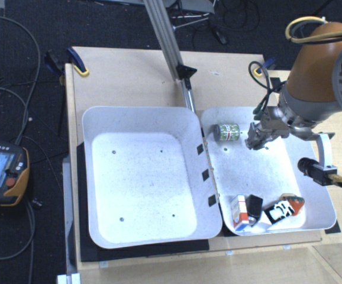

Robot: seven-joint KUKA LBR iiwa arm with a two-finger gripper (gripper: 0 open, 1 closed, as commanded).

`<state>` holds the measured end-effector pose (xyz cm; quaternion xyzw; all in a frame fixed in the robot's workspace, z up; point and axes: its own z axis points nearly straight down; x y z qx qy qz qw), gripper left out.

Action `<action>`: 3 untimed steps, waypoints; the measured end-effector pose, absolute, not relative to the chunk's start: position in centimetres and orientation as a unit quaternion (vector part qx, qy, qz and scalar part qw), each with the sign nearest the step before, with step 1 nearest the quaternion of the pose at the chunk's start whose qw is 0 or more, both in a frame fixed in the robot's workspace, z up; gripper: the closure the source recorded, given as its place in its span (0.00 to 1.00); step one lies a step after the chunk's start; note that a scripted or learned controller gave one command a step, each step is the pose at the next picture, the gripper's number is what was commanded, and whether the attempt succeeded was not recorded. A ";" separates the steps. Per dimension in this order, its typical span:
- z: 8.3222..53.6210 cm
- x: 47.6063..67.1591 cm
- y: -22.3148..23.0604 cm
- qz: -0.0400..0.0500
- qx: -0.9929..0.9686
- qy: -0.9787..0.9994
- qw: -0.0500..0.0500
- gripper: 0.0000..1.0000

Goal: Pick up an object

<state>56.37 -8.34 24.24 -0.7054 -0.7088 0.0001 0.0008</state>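
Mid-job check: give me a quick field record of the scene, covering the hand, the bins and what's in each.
hand: above the right bin's far part, just right of the can
right bin: holds all the objects seen
can: green and white, lying on its side near the far left corner
carton: red and white, near edge
black object: beside the carton
black-and-white package: near edge, right of the black object
left bin: white

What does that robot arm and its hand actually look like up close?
The arm is bulky and rounded, grey with a broad orange band above the wrist. A pale yellowish cable loops over its top and dark cables run down its side. The hand at its tip is small, dark grey metal and angular. A white bracket with a black part hangs from the wrist.
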 end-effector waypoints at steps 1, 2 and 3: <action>24.0 57.6 -3.9 0.000 -0.706 -0.709 0.000 1.00; 23.1 57.4 0.7 0.000 -0.706 -0.709 0.001 1.00; 22.9 59.0 6.3 0.000 -0.705 -0.709 0.000 1.00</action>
